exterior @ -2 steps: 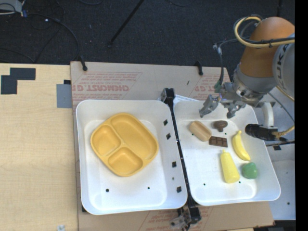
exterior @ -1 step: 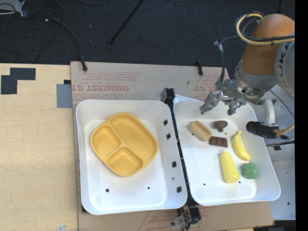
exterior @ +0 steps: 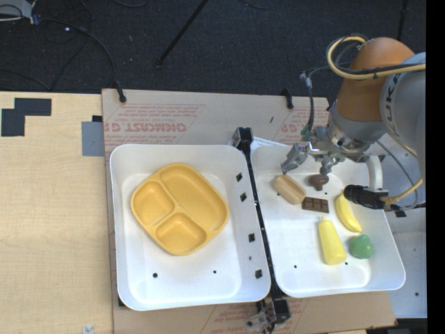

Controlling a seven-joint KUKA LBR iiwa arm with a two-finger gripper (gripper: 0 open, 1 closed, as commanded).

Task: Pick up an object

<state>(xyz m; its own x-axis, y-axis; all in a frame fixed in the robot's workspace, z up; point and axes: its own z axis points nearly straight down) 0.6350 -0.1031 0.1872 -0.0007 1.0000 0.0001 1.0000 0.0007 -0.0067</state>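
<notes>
Gripper (exterior: 311, 160) poised open, empty, upper right of frame above bread roll (exterior: 289, 189). Risk: sliding off rounded crust, nudging chocolate bar (exterior: 316, 204).

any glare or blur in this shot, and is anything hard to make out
In the camera view, light is even and soft, with no strong glare on the white bins; the yellow divided plate and banana read sharp. The hand is small and cluttered, so its fingers are hard to resolve. The floor behind is very dark.
</notes>
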